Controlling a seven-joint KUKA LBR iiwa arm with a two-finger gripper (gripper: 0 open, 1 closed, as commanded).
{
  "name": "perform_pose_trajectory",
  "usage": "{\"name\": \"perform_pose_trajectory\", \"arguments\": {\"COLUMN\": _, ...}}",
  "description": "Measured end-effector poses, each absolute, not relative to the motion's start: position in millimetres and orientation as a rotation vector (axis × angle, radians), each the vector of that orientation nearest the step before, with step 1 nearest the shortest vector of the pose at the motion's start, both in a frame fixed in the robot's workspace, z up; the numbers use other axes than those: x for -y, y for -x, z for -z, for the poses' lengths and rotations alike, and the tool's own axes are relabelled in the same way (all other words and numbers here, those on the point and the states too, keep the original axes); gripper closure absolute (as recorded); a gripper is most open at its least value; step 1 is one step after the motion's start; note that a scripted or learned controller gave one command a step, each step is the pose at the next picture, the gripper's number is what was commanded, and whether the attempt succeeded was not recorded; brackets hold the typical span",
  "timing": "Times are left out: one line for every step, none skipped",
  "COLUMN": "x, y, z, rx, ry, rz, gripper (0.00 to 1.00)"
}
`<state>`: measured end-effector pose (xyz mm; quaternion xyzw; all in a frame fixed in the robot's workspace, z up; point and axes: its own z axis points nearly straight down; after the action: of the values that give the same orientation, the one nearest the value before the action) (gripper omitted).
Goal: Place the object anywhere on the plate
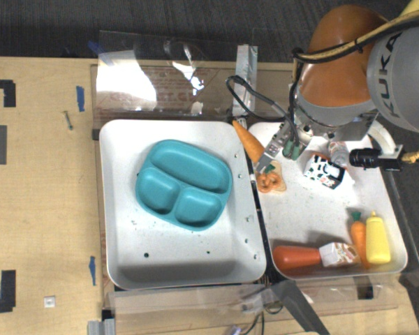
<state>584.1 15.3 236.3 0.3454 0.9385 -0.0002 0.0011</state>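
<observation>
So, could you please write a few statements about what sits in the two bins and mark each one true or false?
1. The blue plate lies in the left bin. True.
2. The plate has three compartments. True.
3. A carrot lies on the plate. False: it lies at the upper left of the right bin, by the wall between the bins.
4. The yellow bottle stands in the left bin. False: it is at the right bin's right side, next to a small orange piece.
5. The red bottle lies on its side along the near edge of the right bin. True.
</observation>
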Motion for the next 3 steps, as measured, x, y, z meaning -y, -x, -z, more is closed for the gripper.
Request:
{"name": "perform_pose_trajectory", "arguments": {"x": -29.9, "y": -513.7, "z": -236.9, "rx": -3.07, "ry": -0.662, "rz": -0.002, "gripper": 1.0}}
{"name": "perform_pose_trajectory", "arguments": {"x": -29.7, "y": -513.8, "z": -236.9, "rx": -3.07, "ry": -0.662, "rz": -0.002, "gripper": 0.0}}
{"name": "perform_pose_trajectory", "arguments": {"x": -30.6, "y": -515.7, "z": -247.9, "rx": -3.064, "ry": -0.659, "rz": -0.006, "gripper": 1.0}}
